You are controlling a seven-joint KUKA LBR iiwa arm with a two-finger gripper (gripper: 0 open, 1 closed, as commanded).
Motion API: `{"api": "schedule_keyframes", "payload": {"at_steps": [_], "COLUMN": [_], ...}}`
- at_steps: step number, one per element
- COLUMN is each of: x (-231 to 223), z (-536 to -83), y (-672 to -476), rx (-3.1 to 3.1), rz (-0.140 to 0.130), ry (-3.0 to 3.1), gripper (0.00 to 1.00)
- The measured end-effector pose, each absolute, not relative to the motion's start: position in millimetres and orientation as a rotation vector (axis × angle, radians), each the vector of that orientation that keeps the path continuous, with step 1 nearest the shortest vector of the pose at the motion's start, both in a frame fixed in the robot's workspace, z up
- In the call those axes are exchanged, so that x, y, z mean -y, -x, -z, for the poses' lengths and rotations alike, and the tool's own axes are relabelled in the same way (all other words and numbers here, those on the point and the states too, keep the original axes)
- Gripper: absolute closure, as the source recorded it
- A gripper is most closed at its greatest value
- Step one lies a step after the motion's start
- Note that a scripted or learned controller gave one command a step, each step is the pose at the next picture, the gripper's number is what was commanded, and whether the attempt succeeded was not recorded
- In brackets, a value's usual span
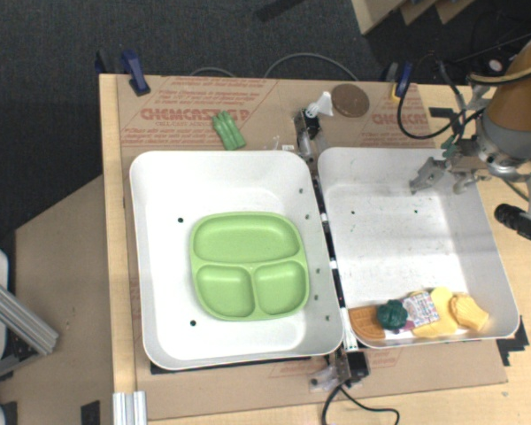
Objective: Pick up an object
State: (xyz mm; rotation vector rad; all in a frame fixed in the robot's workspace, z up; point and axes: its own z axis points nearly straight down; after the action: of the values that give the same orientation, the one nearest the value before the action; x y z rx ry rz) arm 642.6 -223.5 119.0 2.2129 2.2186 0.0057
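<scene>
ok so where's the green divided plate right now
The green divided plate lies in the left bin, roughly at its centre, across the divider from the right bin whose near edge holds the small items.

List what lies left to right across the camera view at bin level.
Left white bin holding the green divided plate → right white bin with a small toy pile at its near edge → tool at its far right corner.
</scene>
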Motion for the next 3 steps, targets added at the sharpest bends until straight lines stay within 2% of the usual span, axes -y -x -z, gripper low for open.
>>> {"api": "schedule_keyframes", "payload": {"at_steps": [1,2,3], "x": [220.6,223.9,220.6], "z": [-84.3,-137.2,-83.1], "y": [-624.8,-652.5,-634.3], "rx": [-2.227,-2.217,-2.228], "rz": [-0.005,-0.006,-0.004], "ry": [-2.222,-2.213,-2.224], "gripper": [0.00,0.00,0.00]}}
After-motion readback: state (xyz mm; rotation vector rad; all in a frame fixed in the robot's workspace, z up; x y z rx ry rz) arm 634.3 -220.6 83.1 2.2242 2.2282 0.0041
